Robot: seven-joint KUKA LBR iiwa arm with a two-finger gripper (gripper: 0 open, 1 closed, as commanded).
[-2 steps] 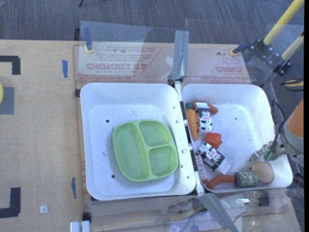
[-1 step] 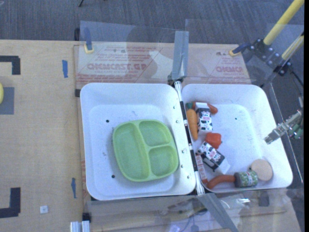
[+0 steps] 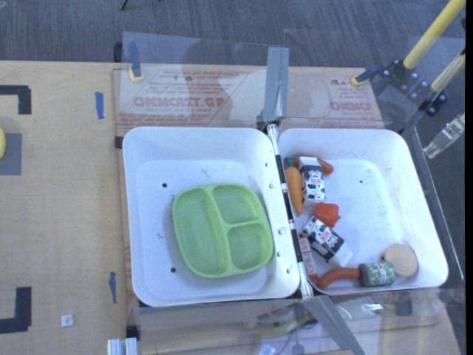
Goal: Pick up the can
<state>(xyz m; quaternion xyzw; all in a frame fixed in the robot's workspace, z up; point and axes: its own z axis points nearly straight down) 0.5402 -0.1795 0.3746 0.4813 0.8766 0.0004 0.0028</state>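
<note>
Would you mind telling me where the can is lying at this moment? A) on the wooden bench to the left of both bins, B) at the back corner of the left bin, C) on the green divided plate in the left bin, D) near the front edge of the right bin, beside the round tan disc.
D: the can lies on its side near the front edge of the right bin, right beside the round tan disc.

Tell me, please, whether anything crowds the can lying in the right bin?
Yes. The can lies on its side at the near wall of the right bin, touching a tan disc on one side and a reddish sausage-shaped toy on the other.
</note>
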